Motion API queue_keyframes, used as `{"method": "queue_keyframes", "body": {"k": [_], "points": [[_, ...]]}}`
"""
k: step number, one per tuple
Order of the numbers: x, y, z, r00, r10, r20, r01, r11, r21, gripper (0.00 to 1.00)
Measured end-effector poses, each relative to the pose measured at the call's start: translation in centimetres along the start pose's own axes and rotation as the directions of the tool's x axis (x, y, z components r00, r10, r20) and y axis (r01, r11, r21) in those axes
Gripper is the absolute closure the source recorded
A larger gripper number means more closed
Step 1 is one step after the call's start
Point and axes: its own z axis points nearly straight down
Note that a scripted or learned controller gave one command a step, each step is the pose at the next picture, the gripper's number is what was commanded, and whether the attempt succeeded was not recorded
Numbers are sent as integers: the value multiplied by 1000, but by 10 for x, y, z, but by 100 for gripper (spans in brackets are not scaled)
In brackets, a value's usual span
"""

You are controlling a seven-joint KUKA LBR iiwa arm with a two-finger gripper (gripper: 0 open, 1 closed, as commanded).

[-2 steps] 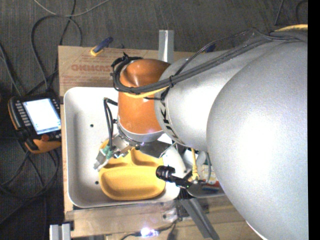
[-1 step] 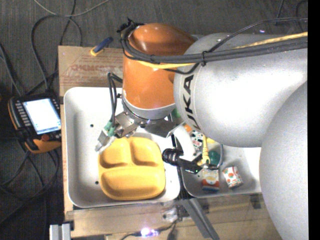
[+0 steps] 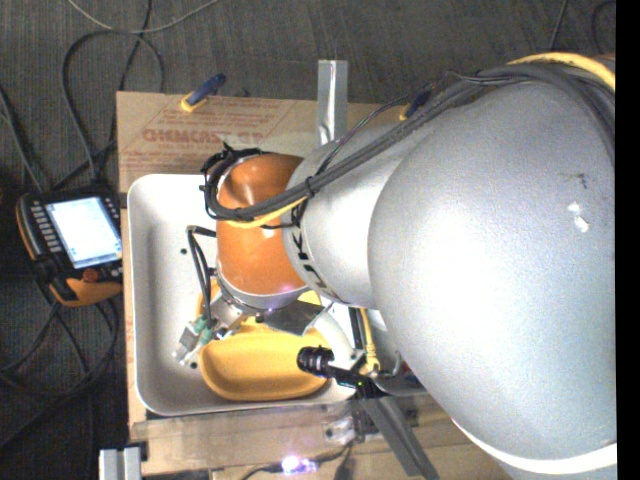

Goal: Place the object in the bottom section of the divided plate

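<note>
Grey arm [image 3: 470,258] fills the right of the frame, its orange band [image 3: 258,230] over the white bin [image 3: 150,298]. A yellow plate [image 3: 255,373] lies along the bin's lower edge. The gripper [image 3: 200,333] hangs just above the plate's left end; whether it is clenched cannot be told. Bare bin floor remains at left.

Arm [image 3: 470,258] over bin [image 3: 150,268]; plate [image 3: 262,368] in bin's near end; handheld screen [image 3: 75,233] left of bin.
</note>
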Motion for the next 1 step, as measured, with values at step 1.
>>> {"method": "queue_keyframes", "body": {"k": [1], "points": [[6, 5, -22, 820, 573, 3, -573, 820, -2, 0]]}}
